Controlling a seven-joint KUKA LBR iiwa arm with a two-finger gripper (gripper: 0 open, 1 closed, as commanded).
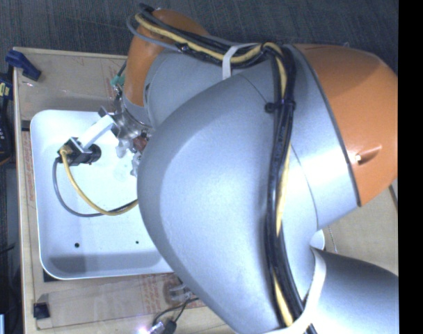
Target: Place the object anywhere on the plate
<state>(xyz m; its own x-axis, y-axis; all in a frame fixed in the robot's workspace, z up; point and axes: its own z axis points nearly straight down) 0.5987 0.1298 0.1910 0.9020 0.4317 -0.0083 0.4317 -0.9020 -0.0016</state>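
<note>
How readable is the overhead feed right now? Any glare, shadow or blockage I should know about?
Camera view: the arm sits close to the lens and blocks much of the frame; the white bin is brightly lit and near washed out, with a shadow along its lower wall; the hand is small and blurry, so its state is unclear; the yellow cable reads sharply.

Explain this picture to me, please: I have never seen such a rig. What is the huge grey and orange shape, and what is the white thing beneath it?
The huge shape is a robot arm, grey with orange parts, seen very close by a camera fixed above the bench and looking down at a slant. It reaches in from the right and covers most of the picture. The white thing is a shallow bin resting on a wooden bench. Over the bin sits the arm's wrist end with its gripper, and a yellow and black cable loops from it. Nothing can be seen held, and the arm hides any plate or object.
</note>
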